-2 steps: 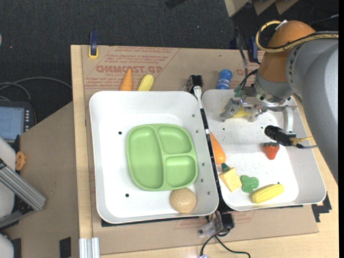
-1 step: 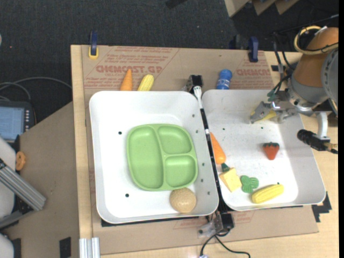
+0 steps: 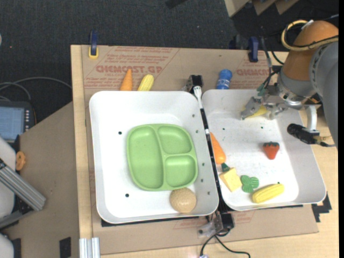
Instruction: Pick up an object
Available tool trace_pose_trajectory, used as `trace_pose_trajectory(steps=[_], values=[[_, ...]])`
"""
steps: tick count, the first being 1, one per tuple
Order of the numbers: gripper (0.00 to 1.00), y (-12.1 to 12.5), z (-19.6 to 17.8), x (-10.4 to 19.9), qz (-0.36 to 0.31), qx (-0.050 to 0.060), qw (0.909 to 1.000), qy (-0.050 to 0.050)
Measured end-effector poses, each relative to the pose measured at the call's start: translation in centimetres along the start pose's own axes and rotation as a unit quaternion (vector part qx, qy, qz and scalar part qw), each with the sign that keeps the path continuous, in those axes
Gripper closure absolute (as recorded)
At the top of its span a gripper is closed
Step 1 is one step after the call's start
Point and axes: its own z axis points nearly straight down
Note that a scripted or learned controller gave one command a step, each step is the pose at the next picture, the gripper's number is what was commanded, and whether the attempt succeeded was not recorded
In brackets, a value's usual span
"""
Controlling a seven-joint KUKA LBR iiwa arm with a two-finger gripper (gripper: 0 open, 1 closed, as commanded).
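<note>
My gripper (image 3: 262,110) is low over the back of the right bin (image 3: 306,190), and its fingers stand open. A small yellow object (image 3: 259,112) lies between them on the bin floor. Nothing is lifted. Elsewhere in this bin lie a red strawberry (image 3: 271,150), an orange carrot (image 3: 217,149) against the left wall, a yellow cheese wedge (image 3: 231,179), a green piece (image 3: 249,183) and a yellow corn cob (image 3: 267,192) near the front.
The left bin (image 3: 105,144) holds a green divided plate (image 3: 161,156) and a tan round bun (image 3: 183,200). Behind the bins on the bench lie a small carrot (image 3: 126,80), a yellow corn piece (image 3: 145,82) and a blue bottle (image 3: 224,79).
</note>
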Motion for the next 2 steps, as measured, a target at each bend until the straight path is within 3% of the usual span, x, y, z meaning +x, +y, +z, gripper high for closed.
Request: trace_pose_trajectory(steps=[1,2], values=[[0.0,-0.1,0.0,6.4,-0.001,0.003,1.0,0.002],[0.0,-5.9,-0.1,8.7,0.0,-0.005,1.0,0.002]])
